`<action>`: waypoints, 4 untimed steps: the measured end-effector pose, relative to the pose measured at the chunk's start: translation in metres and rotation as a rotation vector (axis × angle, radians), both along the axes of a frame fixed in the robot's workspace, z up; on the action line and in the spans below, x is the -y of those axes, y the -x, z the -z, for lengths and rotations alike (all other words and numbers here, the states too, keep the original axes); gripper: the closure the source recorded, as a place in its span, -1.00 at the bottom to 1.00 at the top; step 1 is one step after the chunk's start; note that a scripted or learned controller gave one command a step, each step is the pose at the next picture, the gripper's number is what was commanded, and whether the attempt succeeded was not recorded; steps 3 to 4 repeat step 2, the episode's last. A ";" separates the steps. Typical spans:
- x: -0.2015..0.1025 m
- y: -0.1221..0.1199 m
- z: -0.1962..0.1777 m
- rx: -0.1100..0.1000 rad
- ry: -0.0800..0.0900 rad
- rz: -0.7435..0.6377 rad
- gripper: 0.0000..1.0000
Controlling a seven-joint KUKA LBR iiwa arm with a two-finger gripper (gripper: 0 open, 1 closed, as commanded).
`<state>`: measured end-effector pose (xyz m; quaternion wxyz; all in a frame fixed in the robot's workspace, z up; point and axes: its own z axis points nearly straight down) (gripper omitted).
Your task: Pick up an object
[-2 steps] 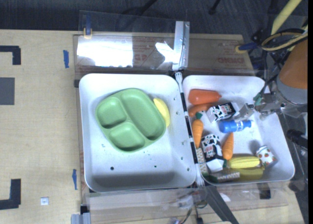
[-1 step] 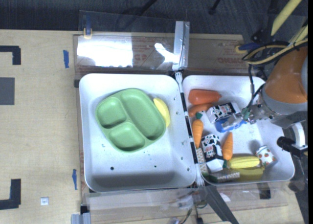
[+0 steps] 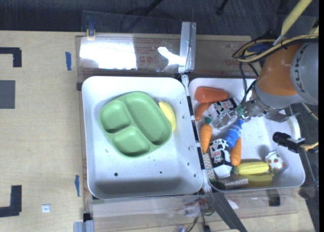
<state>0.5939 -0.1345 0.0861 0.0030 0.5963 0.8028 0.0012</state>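
the gripper (image 3: pixel 242 115) hangs low in the right bin (image 3: pixel 291 129), just above a blue bottle (image 3: pixel 232 138); whether it is parted or pinched i cannot tell. around the bottle lie three carrots (image 3: pixel 205 136), two cow-patterned toys (image 3: pixel 219 151), a corn cob (image 3: pixel 254 168) and a small red-and-white toy (image 3: pixel 274 161). the left bin (image 3: pixel 96 155) holds one green divided plate (image 3: pixel 134 123) and one yellow piece (image 3: pixel 168 114) touching its right rim.

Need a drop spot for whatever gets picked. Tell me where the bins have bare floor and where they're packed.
Left bin: bare floor lies in front of the green divided plate and along its left wall. Right bin: a bare patch lies between the blue bottle and the right wall. Its left half is crowded with carrots, corn and cow-print toys, beside the hand.
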 end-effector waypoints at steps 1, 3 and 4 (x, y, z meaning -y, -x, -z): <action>0.002 -0.002 -0.012 0.007 0.002 0.003 1.00; -0.087 -0.035 -0.154 -0.004 -0.001 0.106 1.00; -0.087 -0.035 -0.154 -0.004 -0.001 0.106 1.00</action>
